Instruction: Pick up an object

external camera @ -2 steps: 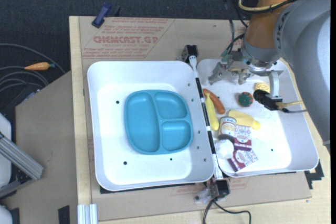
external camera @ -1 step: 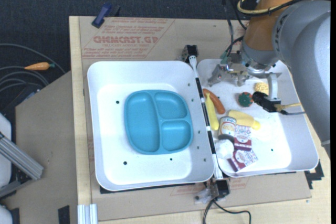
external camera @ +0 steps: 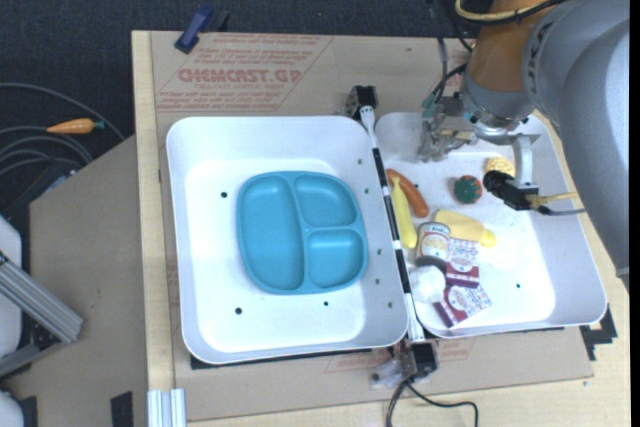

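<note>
The hand (external camera: 437,143), bare metal under a grey wrist with an orange band, hangs over the far left corner of the right-hand shallow white plastic bin (external camera: 570,285). Whether it is released or clenched I cannot tell.

The task's things lie loose on that bin's smooth floor, mostly toward its left wall. A slim orange carrot-shaped toy (external camera: 410,193) touches a long yellow banana-shaped toy (external camera: 402,215) that runs along the wall. A small round dark-green ball (external camera: 467,187) sits near the hand but apart from it, with a knobbly yellow corn-shaped piece (external camera: 498,166) just to its right. A smooth yellow cylinder (external camera: 465,227) lies on its side against a small round cup with a printed lid (external camera: 434,240). Nearer the camera, flat red-and-white printed packets (external camera: 465,290) overlap beside a white rounded lump (external camera: 427,285).

The left-hand shallow white plastic bin (external camera: 200,140) holds a glossy light-blue plate with three compartments (external camera: 300,230), flat in its middle. Both bins stand wall to wall on the desk (external camera: 250,75), a tan board with red print. A small dark-blue block (external camera: 195,28) lies at the desk's far edge, and a small orange carrot-shaped piece (external camera: 72,126) lies on the dark floor to the left.
</note>
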### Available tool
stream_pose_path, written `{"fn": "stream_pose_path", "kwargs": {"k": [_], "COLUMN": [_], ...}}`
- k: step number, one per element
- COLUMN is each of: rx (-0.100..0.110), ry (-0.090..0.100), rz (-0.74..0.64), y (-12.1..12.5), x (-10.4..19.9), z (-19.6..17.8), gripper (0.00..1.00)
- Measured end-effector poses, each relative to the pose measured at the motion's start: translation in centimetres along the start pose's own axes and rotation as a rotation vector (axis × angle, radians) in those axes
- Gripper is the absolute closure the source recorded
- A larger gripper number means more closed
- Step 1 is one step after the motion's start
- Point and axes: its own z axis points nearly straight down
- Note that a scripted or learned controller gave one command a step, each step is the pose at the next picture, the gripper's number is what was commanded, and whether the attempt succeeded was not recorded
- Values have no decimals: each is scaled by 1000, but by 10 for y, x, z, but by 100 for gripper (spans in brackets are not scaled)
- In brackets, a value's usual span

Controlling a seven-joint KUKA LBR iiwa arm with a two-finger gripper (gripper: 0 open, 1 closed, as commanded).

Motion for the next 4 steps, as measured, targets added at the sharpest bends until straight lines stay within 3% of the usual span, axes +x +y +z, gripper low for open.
{"fn": "stream_pose_path", "kwargs": {"k": [1, 2, 3, 4], "rx": [1, 3, 0, 1], "ry": [0, 1, 0, 0], "rz": [0, 1, 0, 0], "y": [0, -2, -1, -2], "x": [0, 1, 1, 1], "z": [0, 11, 0, 0], "gripper": [0, 0, 100, 0]}}
